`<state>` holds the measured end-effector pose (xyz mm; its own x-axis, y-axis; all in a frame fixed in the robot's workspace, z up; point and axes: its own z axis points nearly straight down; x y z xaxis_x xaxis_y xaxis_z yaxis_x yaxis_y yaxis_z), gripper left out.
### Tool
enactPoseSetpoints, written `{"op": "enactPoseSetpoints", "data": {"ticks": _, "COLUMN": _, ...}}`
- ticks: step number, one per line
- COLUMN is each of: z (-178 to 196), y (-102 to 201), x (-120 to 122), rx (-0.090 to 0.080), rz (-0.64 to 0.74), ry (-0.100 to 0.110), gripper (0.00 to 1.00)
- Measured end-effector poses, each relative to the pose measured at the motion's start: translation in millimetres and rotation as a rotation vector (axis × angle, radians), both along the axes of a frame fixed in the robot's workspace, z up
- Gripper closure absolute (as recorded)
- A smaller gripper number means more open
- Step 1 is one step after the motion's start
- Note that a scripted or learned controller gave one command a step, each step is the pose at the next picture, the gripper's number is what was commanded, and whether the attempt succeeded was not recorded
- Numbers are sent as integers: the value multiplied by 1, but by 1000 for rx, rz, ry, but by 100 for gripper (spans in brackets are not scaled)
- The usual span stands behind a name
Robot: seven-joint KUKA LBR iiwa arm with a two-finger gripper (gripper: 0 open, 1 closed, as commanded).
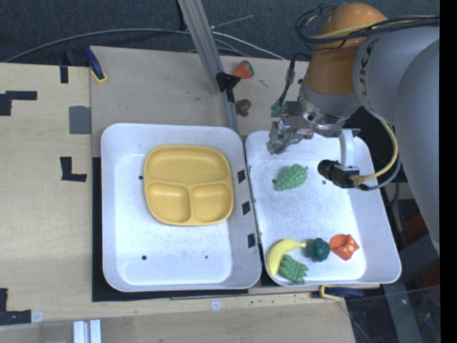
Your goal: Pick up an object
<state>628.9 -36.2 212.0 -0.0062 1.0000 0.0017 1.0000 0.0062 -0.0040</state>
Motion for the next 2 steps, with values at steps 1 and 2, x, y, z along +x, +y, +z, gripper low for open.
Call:
{"op": "enactPoseSetpoints", "data": {"ticks": 1, "z": -1, "y": 59, "x": -19, "rx": 0, "rz": 1, "ry": -1, "gripper": 100}}
{"op": "enactPoseSetpoints", "data": {"ticks": 2, "z": -4, "y": 110, "x": -35, "rx": 0, "rz": 1, "ry": 0, "gripper": 100}}
